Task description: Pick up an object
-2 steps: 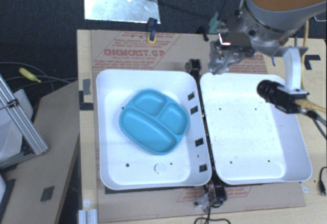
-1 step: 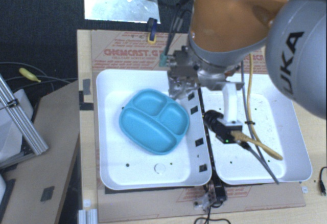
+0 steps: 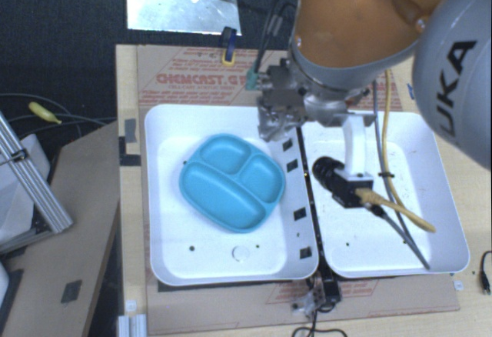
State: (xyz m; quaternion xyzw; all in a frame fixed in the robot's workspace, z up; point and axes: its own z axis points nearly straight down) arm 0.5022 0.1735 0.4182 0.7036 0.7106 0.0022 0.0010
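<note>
A blue divided plate (image 3: 232, 181) lies in the left bin (image 3: 165, 251), tilted toward its middle. The gripper (image 3: 275, 128) hangs just over the bins' shared wall, beside the plate's far edge; I cannot tell how its jaws stand.

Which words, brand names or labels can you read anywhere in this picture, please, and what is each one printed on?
"CHEMCAST", in red print on the brown cardboard sheet under the bins; further red print beside it is hidden by the arm.
"KA", the visible end of large black lettering on the grey arm casing; the start is cut off.
Fainter red print along the cardboard's front edge is too blurred to read.
</note>
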